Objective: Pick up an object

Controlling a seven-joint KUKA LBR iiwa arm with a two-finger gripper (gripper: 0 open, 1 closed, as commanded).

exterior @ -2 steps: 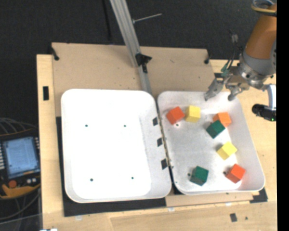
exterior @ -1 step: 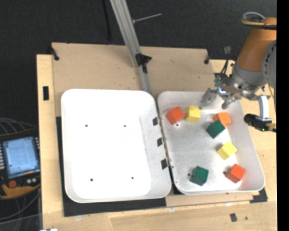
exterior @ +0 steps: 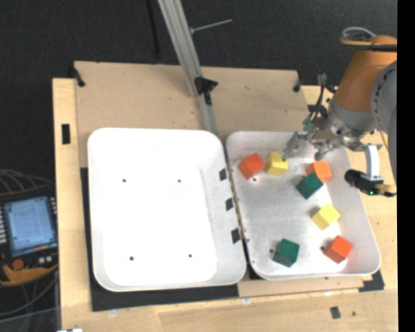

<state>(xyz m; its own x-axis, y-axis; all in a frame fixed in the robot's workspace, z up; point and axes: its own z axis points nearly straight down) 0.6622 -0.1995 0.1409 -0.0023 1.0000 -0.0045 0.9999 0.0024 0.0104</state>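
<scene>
The jaws hang over the far end of the right bin; whether they are apart or together, I cannot tell. A yellow block lies just left of them, an orange block just beneath.

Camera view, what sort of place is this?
Probably a robotics lab bench for grasping trials: a robot arm over two white bins, coloured blocks in the right bin, and a handheld control pendant beside the bench.
</scene>
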